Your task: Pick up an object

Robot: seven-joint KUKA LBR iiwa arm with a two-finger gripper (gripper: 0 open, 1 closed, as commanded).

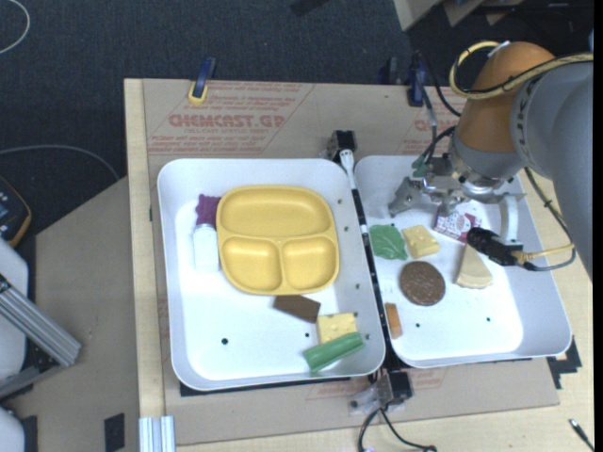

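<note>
Two shallow white bins sit side by side on a cardboard-covered bench (141, 205).

Left bin (179, 281): a yellow three-compartment plate (278, 236) lies toward the far edge, its compartments holding nothing. A white bottle with a purple cap (204, 234) lies just beside the plate's left rim. Near the bin's near edge lie a brown rectangular piece (298, 306), a pale yellow block (337, 325) and a green elongated piece (333, 351), the last two touching.

Right bin (528, 332): a green leaf-shaped piece (386, 241) lies against the left wall, touching a pale yellow wedge (420, 241). A brown round disc (422, 282) sits near the bin's middle. A cream wedge (474, 269) lies to the disc's right. A small orange-brown stick (393, 320) lies along the left wall near the near edge. A white and red printed packet (454, 222) lies toward the far edge; its print is too small to read.

The gripper (443, 191) hangs over the right bin's far edge, just beside the packet. Whether its pincer stands apart or together cannot be told; nothing is seen between the fingers.

Writing: red print on the cardboard beyond the left bin reads roughly "CHEMCAST GP"; smaller lines are illegible.
</note>
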